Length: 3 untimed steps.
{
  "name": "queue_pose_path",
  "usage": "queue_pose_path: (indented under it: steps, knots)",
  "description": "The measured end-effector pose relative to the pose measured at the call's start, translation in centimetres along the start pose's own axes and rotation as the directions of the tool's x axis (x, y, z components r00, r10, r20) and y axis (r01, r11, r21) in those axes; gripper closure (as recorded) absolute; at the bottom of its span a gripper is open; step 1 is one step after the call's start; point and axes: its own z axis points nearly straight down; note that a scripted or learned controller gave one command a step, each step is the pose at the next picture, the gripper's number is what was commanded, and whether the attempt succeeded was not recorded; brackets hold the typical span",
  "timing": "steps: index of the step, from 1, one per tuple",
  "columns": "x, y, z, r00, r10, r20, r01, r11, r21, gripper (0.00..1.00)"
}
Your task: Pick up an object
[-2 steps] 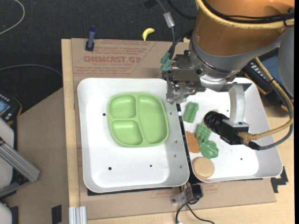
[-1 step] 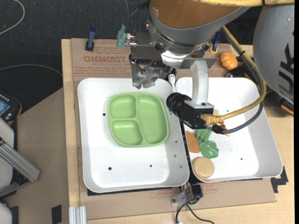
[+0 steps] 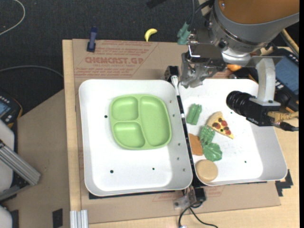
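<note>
Right bin (image 3: 266, 167) has the toy food bunched near its left wall: pizza slice (image 3: 221, 124), green bits (image 3: 194, 113), a tan disc (image 3: 207, 170). The gripper (image 3: 192, 80) hangs over that bin's top left corner, nothing visibly in it; can't tell its state. Green divided plate (image 3: 140, 121) sits in the left bin (image 3: 95, 141).

The grey arm (image 3: 259, 13) is seen entering from the upper right, its orange band at the top edge. The gripper (image 3: 192, 77) is pointed downward below the wrist; nothing is seen between its tips.
</note>
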Motion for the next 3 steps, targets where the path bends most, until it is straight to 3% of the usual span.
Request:
queue_pose_path:
  steps: [1, 2, 3]
  knots:
    - [5.9, 0.7, 18.0, 1.000, -0.013, 0.004, 0.013, 1.000, 0.019, 1.00]
    - [8.7, -0.1, -3.6, 1.000, -0.014, -0.011, 0.014, 1.000, -0.015, 1.00]
    - [8.5, -0.4, 14.6, 1.000, -0.007, 0.008, 0.007, 1.000, 0.020, 1.00]
